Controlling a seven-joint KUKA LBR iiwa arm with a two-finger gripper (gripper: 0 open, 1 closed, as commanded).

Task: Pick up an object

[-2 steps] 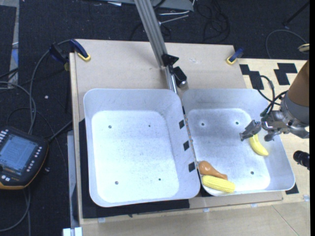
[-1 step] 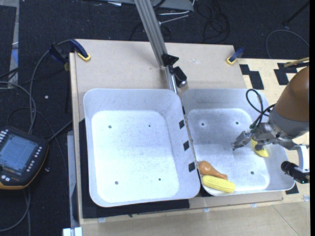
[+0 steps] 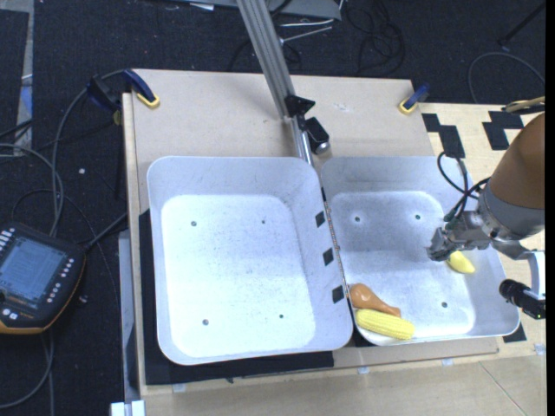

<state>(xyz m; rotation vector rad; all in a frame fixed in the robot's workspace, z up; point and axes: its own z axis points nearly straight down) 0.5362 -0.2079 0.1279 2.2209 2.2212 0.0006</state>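
While the fingers' (image 3: 440, 251) state is unclear, the right bin (image 3: 390, 211) holds three objects: two yellow (image 3: 462, 263), one orange (image 3: 371, 298).

- We count two white bins, the left bin (image 3: 234, 258) and the right bin (image 3: 390, 224), side by side on one bench (image 3: 260, 115).
- We count three small things in the right bin: one corn cob (image 3: 386, 324), one orange piece (image 3: 373, 299) just above it, and one yellow piece (image 3: 462, 263) by the arm.
- We see one arm (image 3: 520, 189), with one gripper (image 3: 442, 248).
- We count two clamps (image 3: 143, 89) (image 3: 414, 99) at the bench's far corners.
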